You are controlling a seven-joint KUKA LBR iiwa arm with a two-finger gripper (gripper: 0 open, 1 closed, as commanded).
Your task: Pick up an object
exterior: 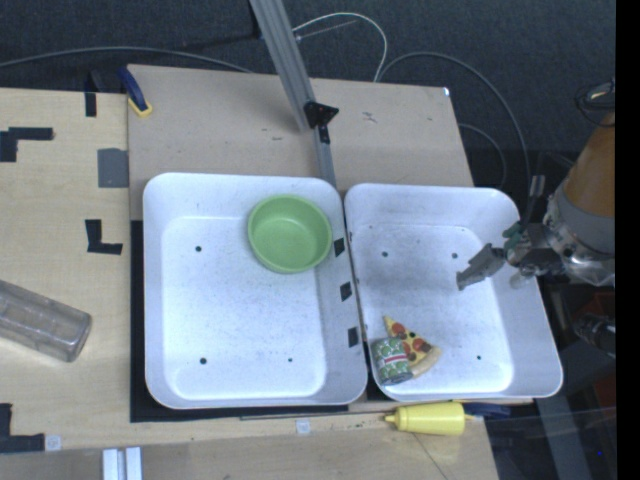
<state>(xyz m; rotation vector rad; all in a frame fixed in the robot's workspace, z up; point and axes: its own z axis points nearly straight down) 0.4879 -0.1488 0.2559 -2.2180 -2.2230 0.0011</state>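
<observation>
The small flat packet [404,351] in the right bin's [520,368] front-left corner looks light and perhaps crinkly, best pinched across its narrow middle, while the gripper [487,265] hangs apart, fingers seemingly spread and holding nothing.

The grey arm [590,203] enters from the right edge, its orange band uppermost and its wrist angled down and leftward, so that the two-finger gripper [480,266] hangs tilted, one dark finger [478,268] stretching to the left, nothing visible in its grasp.
</observation>
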